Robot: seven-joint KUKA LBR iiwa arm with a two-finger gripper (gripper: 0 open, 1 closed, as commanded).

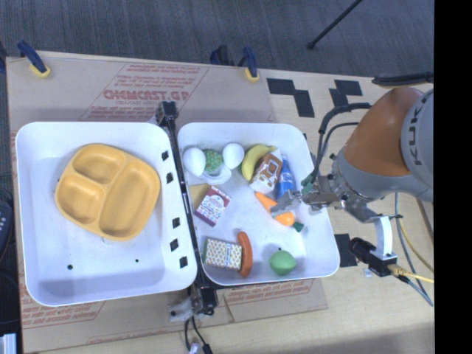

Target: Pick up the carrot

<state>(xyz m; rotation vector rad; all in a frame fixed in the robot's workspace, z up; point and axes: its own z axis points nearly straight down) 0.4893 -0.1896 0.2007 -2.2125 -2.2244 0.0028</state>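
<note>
Gripper point(293, 202) reaching over right bin's point(322, 234) right edge, sitting on the carrot point(283, 217), finger opening and hold impossible to tell, banana point(255, 158) crowding nearby.

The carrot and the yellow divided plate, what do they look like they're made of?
The carrot looks like moulded toy plastic: flat, even orange with a green tip, though it is small and partly behind the gripper. The yellow divided plate looks like matte hard plastic, one uniform colour with soft, rounded compartment ridges.
</note>
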